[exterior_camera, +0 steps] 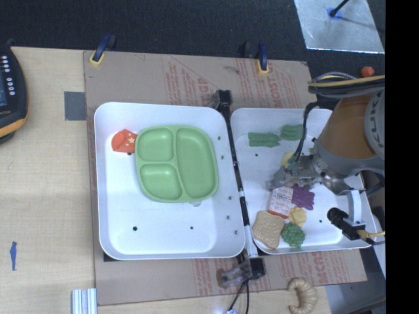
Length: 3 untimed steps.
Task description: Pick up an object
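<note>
My gripper (292,176) reaches down into the right bin (256,121) from the right, its tip just above a small white-and-red packet (281,201) and a purple piece (303,196). A tan bread slice (266,229), a green broccoli piece (292,235) and a yellow piece (298,216) lie near the bin's front. Two green items (263,139) (292,133) rest at the bin's back. Nothing shows clearly between the fingers.
The left bin (118,227) holds a green divided plate (177,163) and a red object (123,141) at its back left. A black pendant (10,90) lies at the far left of the bench. A tan curled item (302,294) sits in front of the bins.
</note>
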Each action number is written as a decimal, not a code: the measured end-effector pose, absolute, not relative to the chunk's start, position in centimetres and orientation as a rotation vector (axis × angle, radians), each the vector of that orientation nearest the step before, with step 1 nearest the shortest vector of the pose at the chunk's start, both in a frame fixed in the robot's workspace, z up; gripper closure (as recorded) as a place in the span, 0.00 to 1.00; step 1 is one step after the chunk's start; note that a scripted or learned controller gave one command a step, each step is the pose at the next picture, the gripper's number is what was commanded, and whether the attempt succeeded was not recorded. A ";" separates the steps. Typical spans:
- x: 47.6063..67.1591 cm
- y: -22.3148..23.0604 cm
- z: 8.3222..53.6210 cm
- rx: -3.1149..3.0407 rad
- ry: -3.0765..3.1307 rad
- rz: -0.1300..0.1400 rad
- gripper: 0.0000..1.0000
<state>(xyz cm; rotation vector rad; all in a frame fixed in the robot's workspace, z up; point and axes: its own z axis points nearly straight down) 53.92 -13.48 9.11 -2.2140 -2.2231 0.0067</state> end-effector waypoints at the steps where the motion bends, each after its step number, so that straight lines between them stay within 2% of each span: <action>1: 61.3 -10.4 9.3 -2.213 -2.233 -0.004 0.00; 2: 66.1 -10.6 24.7 -2.226 -2.239 -0.016 0.00; 3: 61.9 -11.8 8.9 -2.209 -2.214 0.020 0.00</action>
